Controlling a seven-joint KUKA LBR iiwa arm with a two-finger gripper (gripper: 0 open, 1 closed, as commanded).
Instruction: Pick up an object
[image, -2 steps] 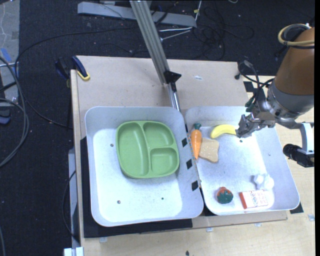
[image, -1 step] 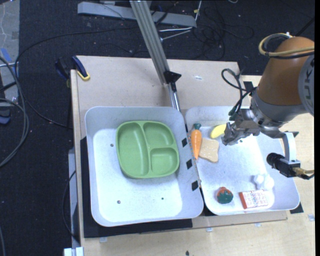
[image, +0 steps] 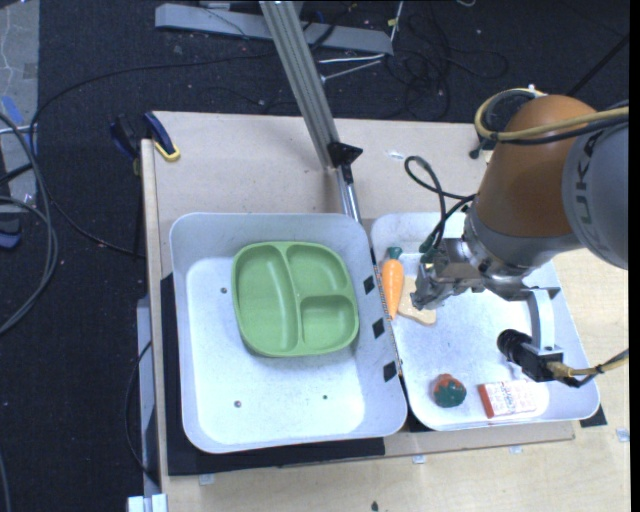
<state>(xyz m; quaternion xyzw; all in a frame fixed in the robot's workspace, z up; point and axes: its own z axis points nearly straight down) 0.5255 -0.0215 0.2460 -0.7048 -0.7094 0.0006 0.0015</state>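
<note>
Orange carrot (image: 392, 286) just beside gripper (image: 428, 294)

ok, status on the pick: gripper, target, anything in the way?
Gripper low in right bin, over tan piece beside carrot. Nothing seen held. Ball and red-white packet near front edge, clear of it.

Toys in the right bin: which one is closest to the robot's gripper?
The carrot, orange with a green top, lies right beside the gripper. The ball and the red box sit farther off, near the bin's front edge.
</note>
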